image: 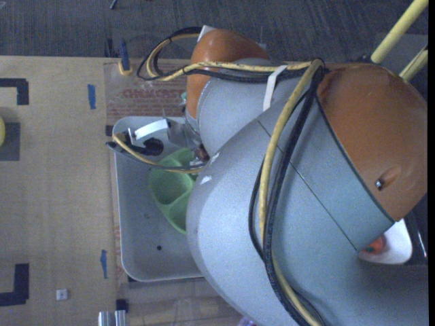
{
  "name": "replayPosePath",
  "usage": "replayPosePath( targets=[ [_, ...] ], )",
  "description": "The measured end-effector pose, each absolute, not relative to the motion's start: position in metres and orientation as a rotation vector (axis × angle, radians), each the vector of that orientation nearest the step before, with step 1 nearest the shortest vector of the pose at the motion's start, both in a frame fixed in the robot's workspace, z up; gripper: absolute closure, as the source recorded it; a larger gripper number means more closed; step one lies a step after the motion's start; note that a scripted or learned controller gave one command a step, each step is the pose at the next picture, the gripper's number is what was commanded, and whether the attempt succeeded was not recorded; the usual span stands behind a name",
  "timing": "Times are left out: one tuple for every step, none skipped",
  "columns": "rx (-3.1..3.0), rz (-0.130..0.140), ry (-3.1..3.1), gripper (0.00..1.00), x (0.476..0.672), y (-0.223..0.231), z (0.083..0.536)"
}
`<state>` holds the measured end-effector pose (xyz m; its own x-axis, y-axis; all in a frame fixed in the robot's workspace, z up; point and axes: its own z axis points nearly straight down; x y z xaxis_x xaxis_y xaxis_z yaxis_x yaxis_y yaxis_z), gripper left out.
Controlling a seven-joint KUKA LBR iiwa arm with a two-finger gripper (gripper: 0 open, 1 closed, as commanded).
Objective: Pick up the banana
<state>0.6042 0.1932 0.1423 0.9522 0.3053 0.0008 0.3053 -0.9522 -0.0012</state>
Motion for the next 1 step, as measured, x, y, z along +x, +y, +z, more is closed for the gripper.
replayPosePath(
  targets=[
    [-3.103,-0.002,-0.475,1.00,0.6054,0.1907,0.1523]
  ],
)
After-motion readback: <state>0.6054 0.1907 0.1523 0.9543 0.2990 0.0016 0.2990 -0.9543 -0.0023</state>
